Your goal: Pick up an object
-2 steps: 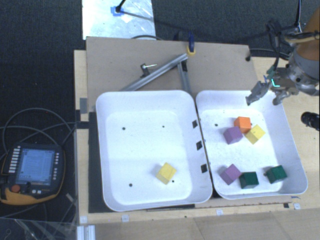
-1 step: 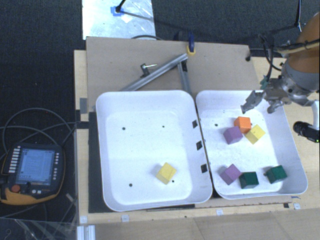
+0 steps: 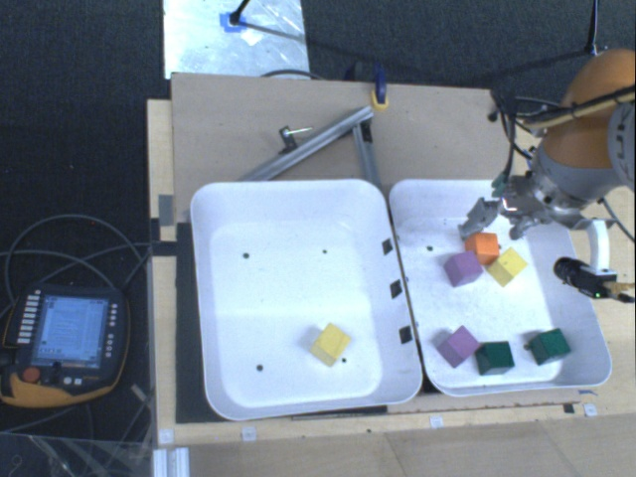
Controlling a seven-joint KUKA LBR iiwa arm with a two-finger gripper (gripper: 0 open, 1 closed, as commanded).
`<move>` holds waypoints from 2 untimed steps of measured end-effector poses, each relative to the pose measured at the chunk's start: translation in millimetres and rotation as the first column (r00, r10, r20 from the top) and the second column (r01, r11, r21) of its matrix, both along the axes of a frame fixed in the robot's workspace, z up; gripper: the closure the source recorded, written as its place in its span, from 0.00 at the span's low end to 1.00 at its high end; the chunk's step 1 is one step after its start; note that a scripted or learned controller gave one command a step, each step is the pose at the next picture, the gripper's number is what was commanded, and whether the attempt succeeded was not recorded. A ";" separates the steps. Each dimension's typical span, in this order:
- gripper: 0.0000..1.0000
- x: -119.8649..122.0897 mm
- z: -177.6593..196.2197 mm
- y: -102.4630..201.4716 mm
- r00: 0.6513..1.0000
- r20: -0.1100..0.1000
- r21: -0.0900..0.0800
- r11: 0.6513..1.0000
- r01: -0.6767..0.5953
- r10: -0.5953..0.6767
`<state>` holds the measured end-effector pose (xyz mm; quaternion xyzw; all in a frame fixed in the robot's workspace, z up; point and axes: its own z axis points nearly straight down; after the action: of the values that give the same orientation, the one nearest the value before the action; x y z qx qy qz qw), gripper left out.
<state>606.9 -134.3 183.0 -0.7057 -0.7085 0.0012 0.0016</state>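
A single fixed camera looks down at a slant — from above the bench — on two shallow white plastic bins [image 3: 298,202], side by side.

Overhead slanted view of a bench [image 3: 437,137] bearing two shallow white bins side by side. The left bin [image 3: 229,217] contains one yellow block [image 3: 330,344] near its front. The right bin [image 3: 586,361] contains an orange block [image 3: 485,246], a yellow cube [image 3: 507,266] just beside it, a purple block [image 3: 462,268] touching the orange one, a second purple block [image 3: 459,346] and two dark green blocks [image 3: 494,357] [image 3: 548,346] along the front. The arm [image 3: 586,142] enters from the right; its gripper [image 3: 500,219], fingers spread, hangs just above the orange block. A teach pendant [image 3: 62,344] lies on the dark floor at left.
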 end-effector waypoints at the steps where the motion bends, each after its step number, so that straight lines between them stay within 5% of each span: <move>1: 0.00 8.4 -54.3 5.6 1.000 0.001 0.000 1.000 -0.001 0.001; 2: 1.00 10.4 -39.5 4.8 1.000 0.008 -0.001 1.000 -0.003 0.003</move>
<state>617.3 -129.5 143.5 -0.7047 -0.7095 -0.0014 -0.0017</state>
